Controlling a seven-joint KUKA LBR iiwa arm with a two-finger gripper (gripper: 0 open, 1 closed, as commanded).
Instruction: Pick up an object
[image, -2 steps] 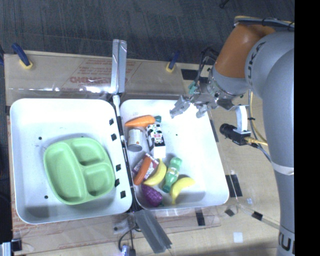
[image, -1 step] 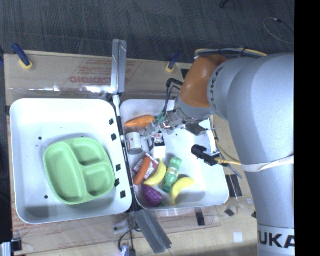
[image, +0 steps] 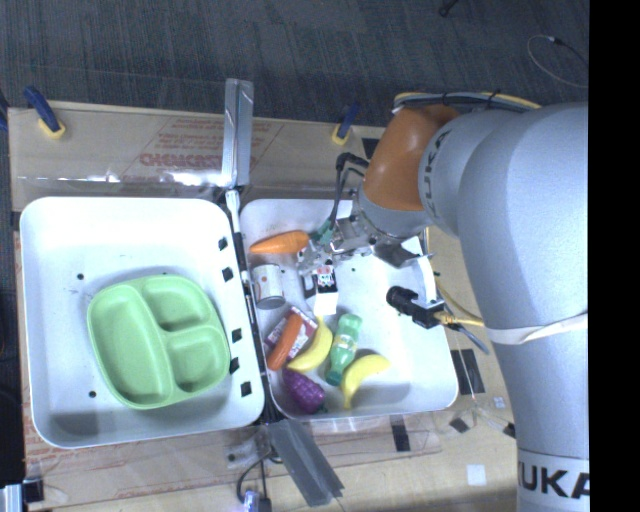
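Note:
The right bin (image: 425, 385) holds a pile of toy items. An orange carrot (image: 280, 243) lies at the bin's back left, and a small silver can (image: 267, 285) stands just in front of it. Toward the front lie an orange-red sausage-like piece (image: 284, 338), a yellow banana (image: 316, 348), a green bottle (image: 343, 342), a second banana (image: 362, 374) and purple grapes (image: 304, 390). My gripper (image: 320, 268) hangs low over the bin's back half, just right of the carrot and the can. I see nothing held in it.
The left bin (image: 40, 300) carries a green divided plate (image: 160, 340). A raised divider (image: 240, 290) runs between the bins. The grey arm (image: 520, 200) with its orange band (image: 400, 160) covers the right bin's right side. A black cable piece (image: 412, 303) sticks out near the wrist.

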